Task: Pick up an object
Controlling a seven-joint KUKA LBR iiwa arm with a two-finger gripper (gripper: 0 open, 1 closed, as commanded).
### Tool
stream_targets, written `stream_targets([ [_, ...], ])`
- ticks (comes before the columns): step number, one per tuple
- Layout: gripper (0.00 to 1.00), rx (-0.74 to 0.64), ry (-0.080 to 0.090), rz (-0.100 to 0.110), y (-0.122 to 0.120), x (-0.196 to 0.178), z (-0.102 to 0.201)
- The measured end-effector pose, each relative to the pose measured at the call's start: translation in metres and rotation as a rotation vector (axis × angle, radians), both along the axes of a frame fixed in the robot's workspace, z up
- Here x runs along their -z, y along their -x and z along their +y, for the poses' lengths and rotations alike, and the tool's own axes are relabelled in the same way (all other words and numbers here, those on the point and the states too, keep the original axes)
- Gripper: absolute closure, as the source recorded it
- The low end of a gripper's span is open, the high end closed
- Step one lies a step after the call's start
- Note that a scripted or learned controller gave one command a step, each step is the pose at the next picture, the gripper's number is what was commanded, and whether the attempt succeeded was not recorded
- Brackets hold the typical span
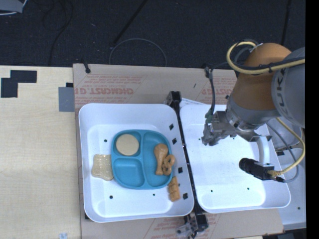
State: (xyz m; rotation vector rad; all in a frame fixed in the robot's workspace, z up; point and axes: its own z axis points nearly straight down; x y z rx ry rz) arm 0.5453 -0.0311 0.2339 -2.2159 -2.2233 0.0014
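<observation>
Gripper (212,136) hangs over the right-hand shallow white bin (234,195); whether it is released or clenched I cannot tell. Every candidate lies to its left in the left-hand white bin (99,116); nearest is the tan pretzel-shaped piece (163,159) on the blue sectioned plastic tray (130,174), its long axis running near to far.

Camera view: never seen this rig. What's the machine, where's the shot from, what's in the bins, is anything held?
The one camera is fixed above the bench, looking down at a slant. The grey arm with an orange band, reaching in from the right, is a KUKA robot. Its end effector hangs over the right shallow white bin; I see nothing between its fingers. The left shallow white bin holds a blue divided plastic tray with a round tan disc and a brown pretzel-like piece, a pale flat piece beside it, and a small brown piece.
</observation>
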Motion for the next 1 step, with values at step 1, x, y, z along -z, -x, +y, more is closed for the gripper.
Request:
stream_targets([
  [1,1.00,0.000,-0.001,-0.001,-0.0191,-0.0056,0.0425],
])
